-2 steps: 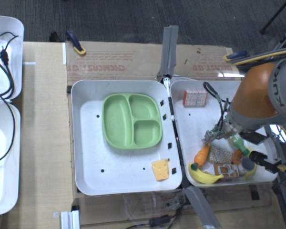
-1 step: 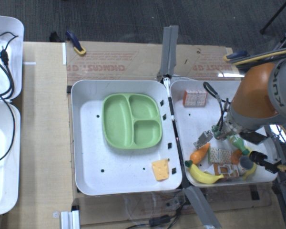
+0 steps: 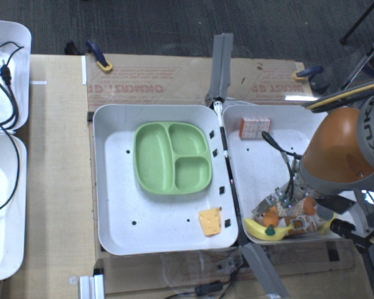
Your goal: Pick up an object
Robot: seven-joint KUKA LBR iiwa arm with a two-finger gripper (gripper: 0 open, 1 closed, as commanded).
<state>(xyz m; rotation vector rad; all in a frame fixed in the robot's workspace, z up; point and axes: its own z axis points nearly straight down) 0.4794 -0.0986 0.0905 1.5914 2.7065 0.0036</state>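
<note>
The gripper (image 3: 285,199) reaches down into the right bin (image 3: 280,143), over a heap of small objects (image 3: 287,220) in that bin's near corner; whether it is spread or pressed together cannot be told. A yellow banana (image 3: 262,230) lies at the front of the heap, and a small pink box (image 3: 255,128) sits at the far end of the right bin. Beside the right bin, the left bin (image 3: 112,185) holds a green divided plate (image 3: 172,157) and a cheese wedge (image 3: 210,222).
</note>
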